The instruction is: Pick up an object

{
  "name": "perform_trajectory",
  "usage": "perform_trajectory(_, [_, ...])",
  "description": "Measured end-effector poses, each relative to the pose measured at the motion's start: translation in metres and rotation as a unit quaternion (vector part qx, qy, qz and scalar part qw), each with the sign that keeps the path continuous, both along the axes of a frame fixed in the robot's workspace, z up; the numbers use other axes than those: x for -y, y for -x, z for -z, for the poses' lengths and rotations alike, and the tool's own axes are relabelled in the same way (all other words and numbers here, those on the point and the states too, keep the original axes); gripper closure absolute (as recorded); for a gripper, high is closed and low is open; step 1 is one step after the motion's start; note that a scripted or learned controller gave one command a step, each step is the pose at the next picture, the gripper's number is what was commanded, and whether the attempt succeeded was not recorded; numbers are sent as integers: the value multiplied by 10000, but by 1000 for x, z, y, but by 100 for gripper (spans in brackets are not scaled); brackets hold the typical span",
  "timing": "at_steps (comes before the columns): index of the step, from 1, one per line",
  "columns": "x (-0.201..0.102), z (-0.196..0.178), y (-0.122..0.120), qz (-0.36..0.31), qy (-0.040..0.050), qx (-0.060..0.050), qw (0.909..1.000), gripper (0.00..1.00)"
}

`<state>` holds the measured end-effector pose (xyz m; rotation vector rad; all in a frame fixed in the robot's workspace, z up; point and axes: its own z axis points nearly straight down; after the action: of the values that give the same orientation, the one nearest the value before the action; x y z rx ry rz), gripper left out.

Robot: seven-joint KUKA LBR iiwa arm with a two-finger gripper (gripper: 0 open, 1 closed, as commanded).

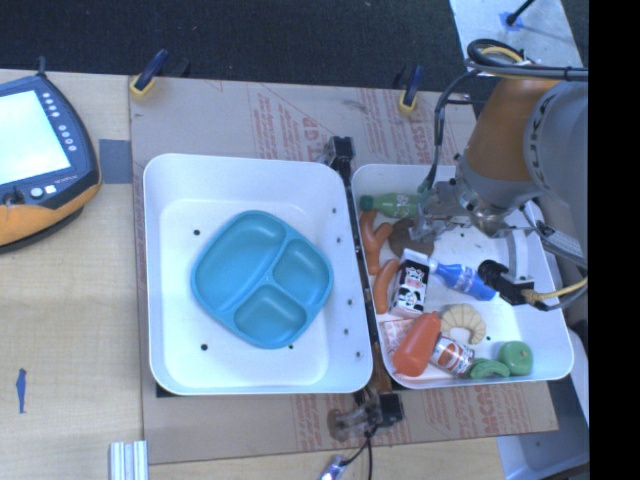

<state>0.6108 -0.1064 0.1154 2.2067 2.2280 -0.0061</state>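
Presently my fingers [447, 218] sit low over the right white plastic bin [556, 363], above its far end beside the green bottle [392, 205]; whether they are parted or hold anything, I cannot tell. Candidate objects crowd there. The blue divided plate [262, 279] lies alone in the left bin [165, 368].

- My arm [545, 138] is a fat grey cylinder, smooth and rounded.
- There's my wide orange band [503, 128], matte, wrapping just above the wrist.
- Black cables [480, 63] loop over my top.
- Down at the wrist [480, 213]: dark metal fittings, small and blurred.
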Motion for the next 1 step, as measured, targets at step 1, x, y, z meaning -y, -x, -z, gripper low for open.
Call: perform_trajectory(1, [0,0,0,-5,4,-2,10000,0])
